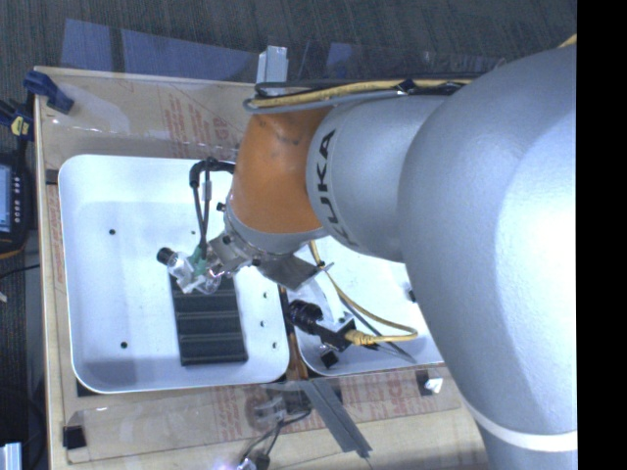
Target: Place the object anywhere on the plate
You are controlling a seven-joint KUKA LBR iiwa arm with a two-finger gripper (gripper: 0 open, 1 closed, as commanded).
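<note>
A dark ribbed object (210,326), possibly the plate, lies toward five o'clock in the left bin (98,262). The gripper (201,270) hangs at the object's twelve o'clock edge, seemingly touching; whether it grips anything I cannot tell. This looks like the approach or release step; next comes a careful lift clear

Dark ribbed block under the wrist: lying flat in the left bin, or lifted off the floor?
Cannot tell for certain. The dark ribbed block sits within the left bin, its upper end hidden beneath the gripper.
</note>
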